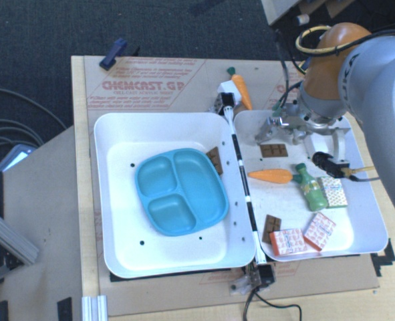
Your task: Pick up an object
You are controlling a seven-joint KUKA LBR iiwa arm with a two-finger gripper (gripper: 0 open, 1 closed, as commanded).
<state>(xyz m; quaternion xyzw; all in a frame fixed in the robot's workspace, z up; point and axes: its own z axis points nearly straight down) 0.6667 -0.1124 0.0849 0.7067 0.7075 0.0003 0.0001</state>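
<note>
1. Two shallow white plastic bins are seen side by side on a brown board: the left bin (pixel 110 136) and the right bin (pixel 371 229), meeting along a central divider
2. A blue three-compartment plastic tray (pixel 180 191) is laid flat in the middle of the left bin; a small brown chocolate-bar piece (pixel 214 159) is lodged at its upper right edge, against the bin wall
3. The grey arm with the orange band (pixel 331 52) is extended from the right over the upper part of the right bin; the two-finger gripper (pixel 292 127) is held low near the bin's top left corner. Whether its fingers are spread or closed cannot be told, and nothing is seen between them
4. A flat brown chocolate bar (pixel 273 151) is found just below the gripper, on the bin floor
5. An orange toy carrot (pixel 271 176) is laid crosswise below the bar, with a green plastic bottle (pixel 309 189) just to its right
6. A pale patterned packet (pixel 333 192) is placed beside the bottle; two red-and-white boxes (pixel 303 237) and a second small brown piece (pixel 272 225) are gathered near the bin's lower edge
7. A second orange carrot (pixel 240 91) is seen outside the bins, on the board above the divider
</note>
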